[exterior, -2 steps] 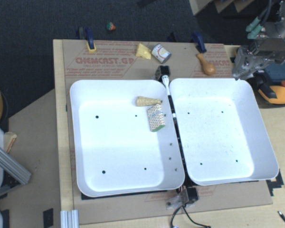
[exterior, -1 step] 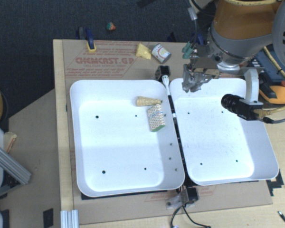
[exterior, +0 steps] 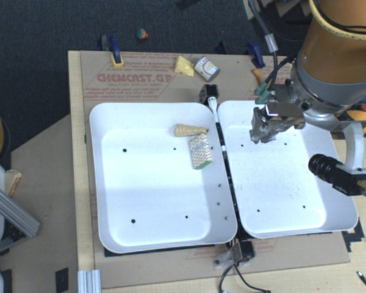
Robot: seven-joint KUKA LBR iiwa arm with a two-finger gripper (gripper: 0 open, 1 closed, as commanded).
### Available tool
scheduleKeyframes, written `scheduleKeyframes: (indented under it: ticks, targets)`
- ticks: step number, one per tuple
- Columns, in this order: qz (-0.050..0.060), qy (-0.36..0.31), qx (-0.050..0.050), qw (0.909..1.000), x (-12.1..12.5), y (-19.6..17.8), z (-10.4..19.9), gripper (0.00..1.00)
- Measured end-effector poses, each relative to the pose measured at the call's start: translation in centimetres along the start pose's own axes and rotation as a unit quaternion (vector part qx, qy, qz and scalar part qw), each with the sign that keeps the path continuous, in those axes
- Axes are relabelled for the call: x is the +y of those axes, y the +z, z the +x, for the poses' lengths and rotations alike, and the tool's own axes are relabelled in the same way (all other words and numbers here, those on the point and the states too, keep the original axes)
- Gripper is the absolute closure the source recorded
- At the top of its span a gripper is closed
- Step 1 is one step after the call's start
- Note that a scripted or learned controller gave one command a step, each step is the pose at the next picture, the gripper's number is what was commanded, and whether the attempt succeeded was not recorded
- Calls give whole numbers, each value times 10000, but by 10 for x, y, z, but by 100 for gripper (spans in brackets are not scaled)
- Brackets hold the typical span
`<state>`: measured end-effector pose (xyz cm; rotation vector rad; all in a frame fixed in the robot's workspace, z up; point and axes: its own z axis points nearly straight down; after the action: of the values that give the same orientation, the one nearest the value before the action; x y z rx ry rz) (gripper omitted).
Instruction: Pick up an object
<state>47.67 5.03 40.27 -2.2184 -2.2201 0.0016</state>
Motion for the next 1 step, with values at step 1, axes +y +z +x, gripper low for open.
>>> scheduleKeyframes:
  ticks: [1]
  targets:
    - [-26,-19,-1,10000,3,-2,41,100]
